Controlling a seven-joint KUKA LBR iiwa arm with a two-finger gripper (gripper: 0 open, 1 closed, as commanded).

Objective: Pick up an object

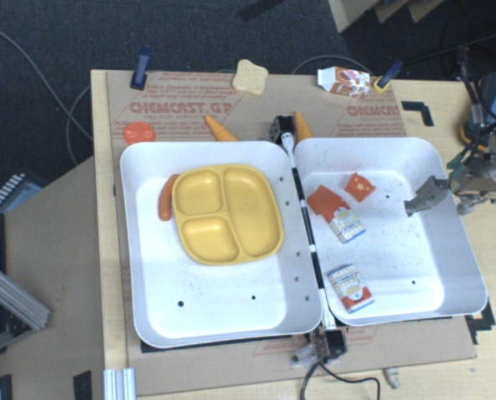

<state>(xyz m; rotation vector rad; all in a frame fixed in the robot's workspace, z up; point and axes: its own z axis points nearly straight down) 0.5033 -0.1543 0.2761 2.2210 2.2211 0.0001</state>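
In the right white bin (448, 290) I see four small things: an orange-red square piece (360, 187) farthest back, a flat red piece (324, 200), a small printed carton (347, 224) just beside it, and another carton (350, 287) nearer. The grey gripper (423, 198) hangs at the bin's right edge, apart from them; I cannot tell its grip. A yellow divided plate (227, 213) sits in the left bin (147, 290).

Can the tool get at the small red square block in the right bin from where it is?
Probably yes. The tool sits over the right white bin, and the bin floor between it and the small red square block looks bare, the block lying apart from its neighbours.
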